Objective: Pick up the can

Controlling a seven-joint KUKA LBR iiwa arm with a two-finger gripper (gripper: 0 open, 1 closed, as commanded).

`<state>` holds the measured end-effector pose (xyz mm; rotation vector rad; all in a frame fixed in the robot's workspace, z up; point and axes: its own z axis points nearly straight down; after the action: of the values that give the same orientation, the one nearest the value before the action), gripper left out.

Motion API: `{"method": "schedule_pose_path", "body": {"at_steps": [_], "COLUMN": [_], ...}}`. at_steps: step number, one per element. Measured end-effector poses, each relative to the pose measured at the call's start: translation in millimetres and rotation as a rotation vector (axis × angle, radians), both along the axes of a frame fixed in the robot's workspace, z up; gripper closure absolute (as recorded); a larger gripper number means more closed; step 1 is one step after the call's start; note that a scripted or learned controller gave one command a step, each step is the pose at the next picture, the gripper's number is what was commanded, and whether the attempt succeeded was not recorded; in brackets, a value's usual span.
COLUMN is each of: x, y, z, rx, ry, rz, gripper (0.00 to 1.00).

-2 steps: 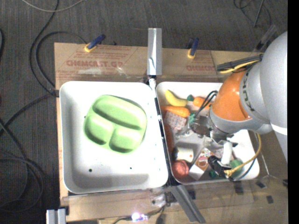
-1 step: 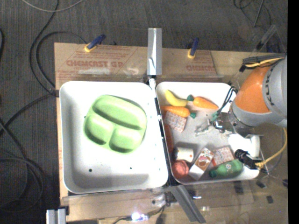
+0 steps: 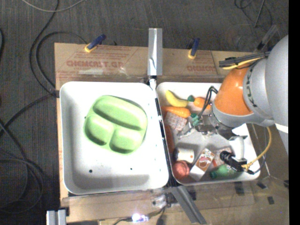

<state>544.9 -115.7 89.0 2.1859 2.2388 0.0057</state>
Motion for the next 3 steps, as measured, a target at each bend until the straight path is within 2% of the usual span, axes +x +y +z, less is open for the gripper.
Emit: {"method": "schedule_pose_path", "body": {"at_steps": [1, 2, 3], "x": [-44, 24, -41], "y": [-4, 17, -4], "z": [0, 11, 0], "rx": [0.002, 0.005, 0.002], "ry": [-0.003, 0.021, -0.004], "rz": [-0.002, -0.158, 0.065], "gripper": [0.00, 0.00, 0.00]}}
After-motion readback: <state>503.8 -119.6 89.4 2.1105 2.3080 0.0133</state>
